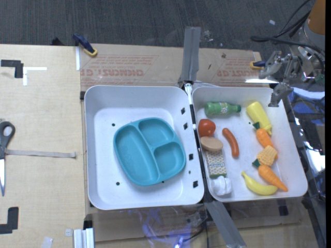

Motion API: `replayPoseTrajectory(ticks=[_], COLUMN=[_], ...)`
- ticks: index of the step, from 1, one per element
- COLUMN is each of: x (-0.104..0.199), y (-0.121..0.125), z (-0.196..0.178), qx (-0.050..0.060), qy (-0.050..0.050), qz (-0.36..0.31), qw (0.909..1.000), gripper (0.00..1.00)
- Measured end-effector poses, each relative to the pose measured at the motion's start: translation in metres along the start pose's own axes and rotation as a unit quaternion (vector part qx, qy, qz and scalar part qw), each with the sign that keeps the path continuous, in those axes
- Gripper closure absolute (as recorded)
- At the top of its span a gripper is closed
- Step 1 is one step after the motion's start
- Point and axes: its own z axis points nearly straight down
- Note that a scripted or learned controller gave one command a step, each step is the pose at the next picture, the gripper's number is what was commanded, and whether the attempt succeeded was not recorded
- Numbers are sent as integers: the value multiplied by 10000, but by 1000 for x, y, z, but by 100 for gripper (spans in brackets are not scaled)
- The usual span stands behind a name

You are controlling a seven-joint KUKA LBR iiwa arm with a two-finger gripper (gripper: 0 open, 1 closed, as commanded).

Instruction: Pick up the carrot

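Note:
Two orange carrots lie in the right bin [295, 154]. The smaller carrot [264, 137] sits near the right wall, just below a yellow corn cob [258, 115]. A longer carrot [272, 177] rests at the front right, between a waffle piece [267, 155] and a banana [258, 185]. My gripper [279, 84] hangs over the bin's far right corner, above and behind both carrots, with nothing seen in it.
The right bin also holds a green bottle [221, 108], a tomato [206, 127], a sausage [230, 141], a round bun [211, 144] and a white lump [222, 185]. A blue divided plate [149, 151] lies in the left bin [98, 138]. Scissors [5, 138] lie far left.

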Motion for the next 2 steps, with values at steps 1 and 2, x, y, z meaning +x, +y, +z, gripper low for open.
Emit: replayPoseTrajectory(ticks=[1, 2], x=[17, 70], y=[-21, -44], z=[139, 196], qx=[2, 0], qy=[1, 5], qz=[-190, -121], qw=[9998, 9999], gripper=[0, 0])
